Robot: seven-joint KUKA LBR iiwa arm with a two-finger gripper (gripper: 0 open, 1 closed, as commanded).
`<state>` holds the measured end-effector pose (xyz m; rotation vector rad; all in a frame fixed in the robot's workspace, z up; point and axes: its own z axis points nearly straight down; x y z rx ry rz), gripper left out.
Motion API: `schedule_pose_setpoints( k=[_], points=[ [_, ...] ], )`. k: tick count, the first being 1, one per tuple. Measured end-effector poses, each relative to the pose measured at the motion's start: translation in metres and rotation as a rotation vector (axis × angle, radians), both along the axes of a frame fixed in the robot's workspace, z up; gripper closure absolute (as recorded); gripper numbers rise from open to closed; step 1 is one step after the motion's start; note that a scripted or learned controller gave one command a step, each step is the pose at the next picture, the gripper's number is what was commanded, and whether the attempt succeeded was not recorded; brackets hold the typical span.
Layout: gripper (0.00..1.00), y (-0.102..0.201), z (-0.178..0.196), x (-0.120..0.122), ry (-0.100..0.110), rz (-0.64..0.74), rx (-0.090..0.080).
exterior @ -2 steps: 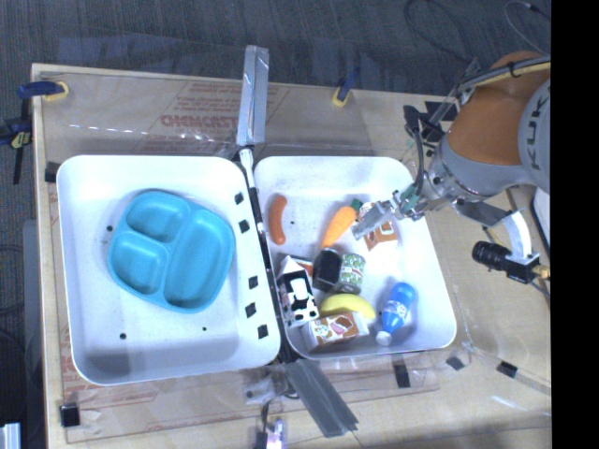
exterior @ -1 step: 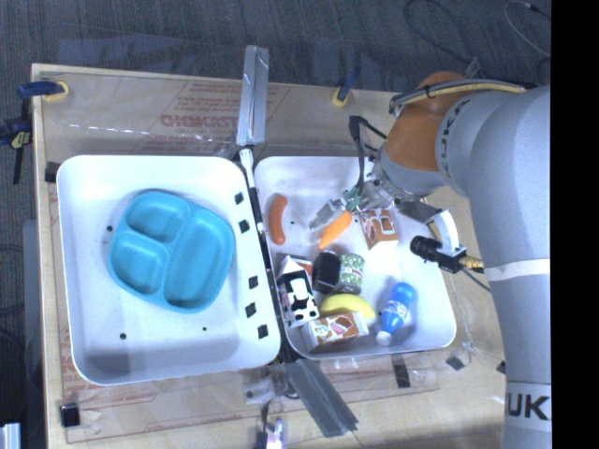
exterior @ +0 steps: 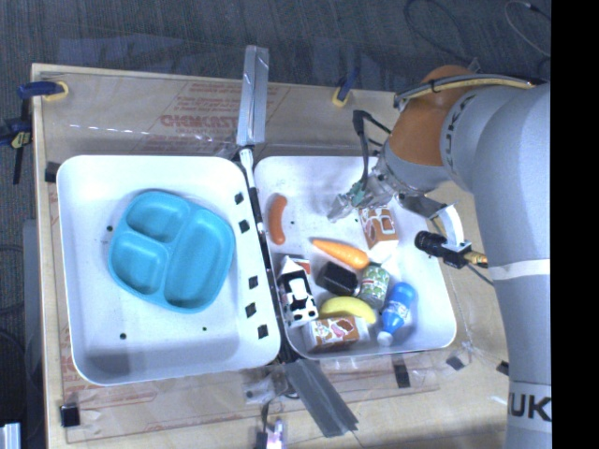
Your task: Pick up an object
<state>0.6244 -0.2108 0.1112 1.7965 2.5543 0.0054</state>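
My gripper [exterior: 347,201] hangs low over the upper part of the right bin [exterior: 309,174], on the grey arm that reaches in from the right. Just left of it lies a red sausage [exterior: 277,219]. Right below the wrist sits a brown and white carton [exterior: 379,225]. An orange carrot [exterior: 340,252] lies a little nearer the front. I see nothing held in the gripper.
The right bin's front half holds a black block [exterior: 335,277], a green can [exterior: 375,284], a banana [exterior: 348,307], a blue bottle [exterior: 398,311], a black and white box [exterior: 297,294] and a brown packet [exterior: 334,330]. A blue divided plate [exterior: 173,249] lies in the left bin [exterior: 84,344].
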Motion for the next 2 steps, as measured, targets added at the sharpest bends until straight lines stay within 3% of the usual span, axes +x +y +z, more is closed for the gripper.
schedule_pose_setpoints(
  k=[1,2],
  points=[
    [0.00,0.000,0.000,0.000,0.000,0.000,0.000],
    [0.00,0.029,-0.018,-0.079,0.017,-0.053,0.005]
  ],
)
